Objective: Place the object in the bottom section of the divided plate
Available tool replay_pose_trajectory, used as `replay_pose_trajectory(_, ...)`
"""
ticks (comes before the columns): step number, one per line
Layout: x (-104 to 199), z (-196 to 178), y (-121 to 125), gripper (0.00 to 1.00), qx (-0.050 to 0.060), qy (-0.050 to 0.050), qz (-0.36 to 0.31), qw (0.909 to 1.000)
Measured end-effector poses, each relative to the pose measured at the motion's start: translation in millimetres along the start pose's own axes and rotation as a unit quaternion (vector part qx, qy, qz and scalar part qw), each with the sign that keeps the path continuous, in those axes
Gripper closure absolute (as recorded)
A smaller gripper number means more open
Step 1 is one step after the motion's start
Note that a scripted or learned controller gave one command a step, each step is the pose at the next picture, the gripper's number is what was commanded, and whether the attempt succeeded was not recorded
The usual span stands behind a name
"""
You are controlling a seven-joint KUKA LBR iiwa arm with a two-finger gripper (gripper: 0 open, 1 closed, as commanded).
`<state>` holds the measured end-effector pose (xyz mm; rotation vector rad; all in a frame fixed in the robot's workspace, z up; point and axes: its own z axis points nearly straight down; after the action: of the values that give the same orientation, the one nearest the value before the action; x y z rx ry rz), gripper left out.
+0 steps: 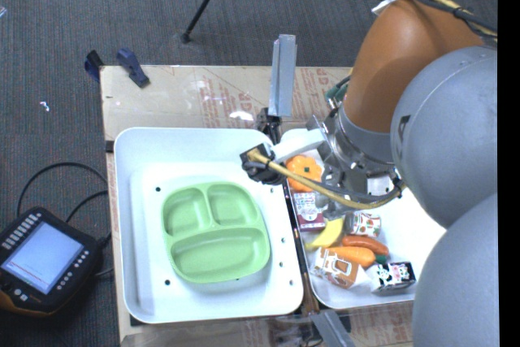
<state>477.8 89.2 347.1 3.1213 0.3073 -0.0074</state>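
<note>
A green divided plate [215,233] lies in the left white bin [134,175], with two small sections at the far side and one long section at the near side; all of them are bare. My gripper [351,175] hangs under the big grey and orange arm over the far part of the right bin [422,215], mostly hidden by the wrist. Close beside it to the left lies an orange fruit [305,168]. A black cable end [257,162] on a yellow hose sticks out over the left bin's far right corner.
The right bin holds a red and white carton [309,211], a banana [325,236], a carrot [366,245], an orange carton [337,268] and a small black and white carton [394,276]. A grey upright post [283,85] stands behind the bins. A teach pendant [45,256] lies on the floor at the left.
</note>
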Motion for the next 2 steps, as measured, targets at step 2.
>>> replay_pose_trajectory(2, -4.9, -25.5, 32.6, 1.0, 0.0, -0.002, 0.0, 1.0)
